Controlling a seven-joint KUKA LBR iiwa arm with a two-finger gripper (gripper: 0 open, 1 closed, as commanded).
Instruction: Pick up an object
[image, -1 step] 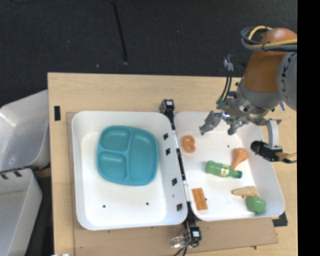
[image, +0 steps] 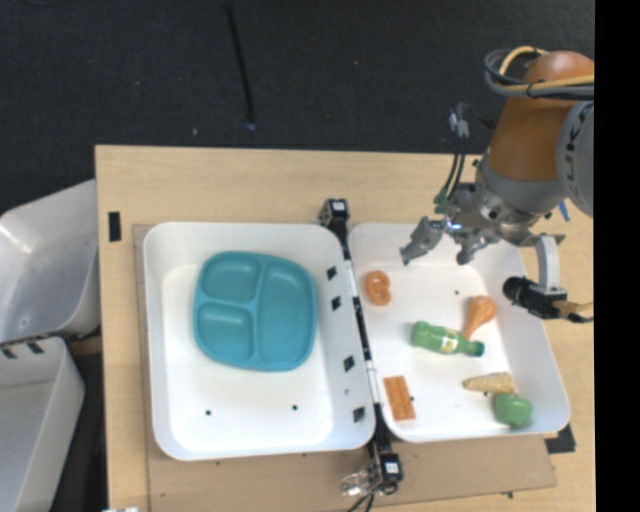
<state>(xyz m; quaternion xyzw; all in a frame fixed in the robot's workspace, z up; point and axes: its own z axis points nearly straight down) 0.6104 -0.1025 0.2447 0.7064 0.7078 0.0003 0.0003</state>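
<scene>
A light wooden bench (image: 120, 190) stands on a dark carpeted floor, and it carries two shallow white plastic bins side by side. The left bin (image: 170, 400) holds a teal plastic plate with compartments (image: 252, 310). The right bin (image: 525, 345) holds all the small things: a round orange piece like a small doughnut (image: 377, 288), a green bottle with a yellow label (image: 445, 339) lying on its side, an orange carrot-shaped toy (image: 479, 314), a flat orange rectangular block (image: 399, 398), a tan piece like bread (image: 489, 382) and a green round toy (image: 513, 409) next to it.

The two-finger gripper (image: 446, 243) on the grey and orange arm hangs over the far part of the right bin. Its jaws are spread apart, and nothing is between them.

I judge that the task is at its beginning: no object is lifted, every thing lies on the bin floor. What is left is to choose one thing, go down to it, close on it and raise it. The doughnut piece and the carrot toy are the nearest to the gripper.
</scene>
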